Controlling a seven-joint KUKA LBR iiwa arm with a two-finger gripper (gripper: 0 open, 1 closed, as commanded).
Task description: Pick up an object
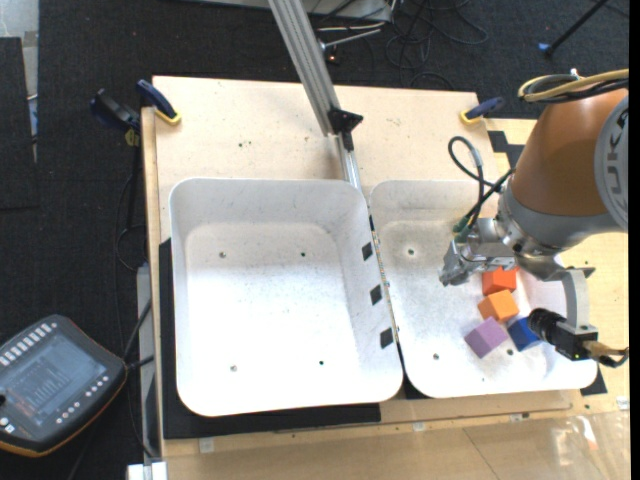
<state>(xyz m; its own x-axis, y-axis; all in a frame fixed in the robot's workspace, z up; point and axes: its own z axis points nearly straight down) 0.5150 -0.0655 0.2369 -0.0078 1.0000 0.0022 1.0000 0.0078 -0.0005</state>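
Observation:
Four small blocks lie close together in the right bin [420, 238]: a red-orange block [499, 280], an orange block [498, 306] just below it, a purple block [487, 339] and a blue block [522, 334]. My gripper [456, 265] hangs low over the right bin, just left of the red-orange block. The wrist and cables hide the fingers, so I cannot see anything between them.
The left bin [270, 288] stands beside the right one, with a dark strip along their shared wall. A metal pole [305, 48] slants in from the top. Clamps sit at the board's back corners. A teach pendant [50, 378] lies at the lower left.

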